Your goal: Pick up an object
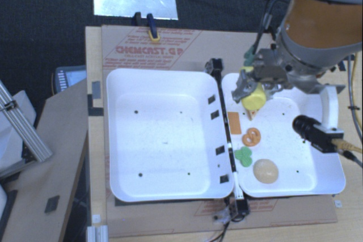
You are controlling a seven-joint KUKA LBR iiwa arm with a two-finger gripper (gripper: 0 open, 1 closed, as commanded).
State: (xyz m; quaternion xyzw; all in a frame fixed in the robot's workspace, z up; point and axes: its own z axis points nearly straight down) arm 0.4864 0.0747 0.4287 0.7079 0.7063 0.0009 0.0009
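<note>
Yellow object (254,97) sits between the gripper (247,94) fingers, raised above the right bin's (317,178) upper-left corner.

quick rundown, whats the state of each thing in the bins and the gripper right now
gripper: over the right bin's upper left, shut on the yellow object
yellow object: between the fingers, looks lifted
orange block: lying flat in the right bin
orange pretzel: lying flat, loose
green piece: lying flat, loose
beige round object: resting on the bin floor
right bin: holds the loose items
left bin: beside the right bin
</note>
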